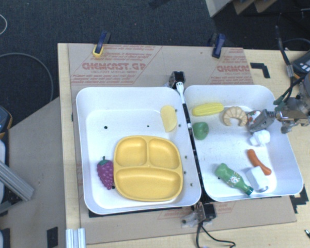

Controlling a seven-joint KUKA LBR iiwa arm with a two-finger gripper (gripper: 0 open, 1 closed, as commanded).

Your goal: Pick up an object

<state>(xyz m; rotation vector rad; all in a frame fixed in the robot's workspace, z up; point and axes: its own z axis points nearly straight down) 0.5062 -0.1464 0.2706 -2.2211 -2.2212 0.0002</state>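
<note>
Camera view, from above at a slant. Two shallow white bins side by side on the desk, brown board with red lettering under them.

Left bin: yellow sectioned plate in the near half, three compartments. Purple grape bunch just beside the plate's left edge. Pale yellow slice near the far right corner, close to the divider.

Right bin: yellow corn cob lying at the far left. Green round item just below it, near the divider. Tan croissant right of the corn. Small white lump toward the right side. Orange carrot nearer the camera, tilted. Green bottle lying on its side near the front rim, with a pale grey block just right of it.

Hand in from the right, low over the right bin, between croissant and white lump. Tips near the croissant's right end; touching or apart, cannot tell. Fingers blurred against the bin floor: apart or together, cannot tell. Nothing seen clamped between them.
</note>
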